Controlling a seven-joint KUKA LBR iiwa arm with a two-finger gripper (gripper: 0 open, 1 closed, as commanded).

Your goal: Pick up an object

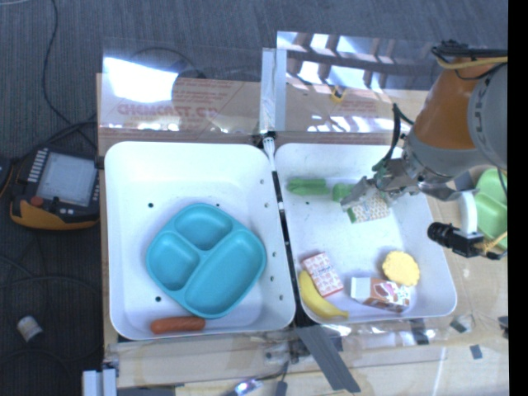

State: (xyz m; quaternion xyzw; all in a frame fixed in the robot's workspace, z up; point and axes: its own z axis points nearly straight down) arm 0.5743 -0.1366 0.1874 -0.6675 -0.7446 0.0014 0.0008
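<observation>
My gripper (pixel 369 193) hangs low in the right bin (pixel 429 246), at its back half, reaching in from the right. Directly under it, touching or nearly touching, lies a small checkered green-and-white packet (pixel 370 212). A green vegetable-shaped toy (pixel 316 188) lies just left of the gripper. Nearer the front of this bin are a yellow round piece (pixel 400 267), a red-and-white box (pixel 321 273), a banana (pixel 318 302) and a small carton (pixel 379 293).
The left bin (pixel 132 188) holds a blue divided plate (pixel 206 258) and an orange sausage-shaped toy (pixel 177 324) at its front edge. Clear panels (pixel 346 73) stand behind the bins. A handheld pendant (pixel 54 188) lies on the floor at left.
</observation>
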